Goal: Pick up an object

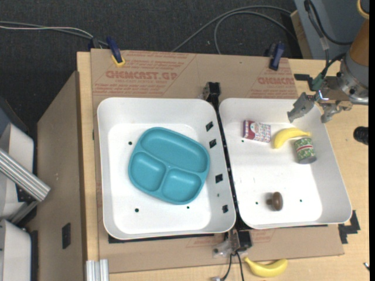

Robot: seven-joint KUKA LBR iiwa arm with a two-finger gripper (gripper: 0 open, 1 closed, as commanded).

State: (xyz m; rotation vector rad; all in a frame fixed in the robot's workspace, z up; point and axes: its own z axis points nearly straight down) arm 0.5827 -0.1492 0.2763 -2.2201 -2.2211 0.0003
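My claw hangs over the upper right corner of the right bin, its two fingers spread apart with nothing between them; one finger points down and to the left over the bin's back edge, the other sits to its right. My arm comes in from the right, the orange band showing above the wrist.

Below and a little left of my claw lies a yellow banana, curved, resting on the bin floor; touching its right end is a small green can lying on its side; just left of the banana, close to it, is a small red and white carton lying flat. All three sit in the upper half of the right bin, apart from my fingers. Nearer the front of that bin, well apart from them, is a small dark brown round object; I cannot tell what it is.

The left bin holds a teal divided plate with three compartments, lying flat near its middle.

Both bins rest on a brown board on the desk, held by blue clamps at its back edge; a second banana lies outside the bins at the front edge of the board; grey cables run across the dark floor behind.
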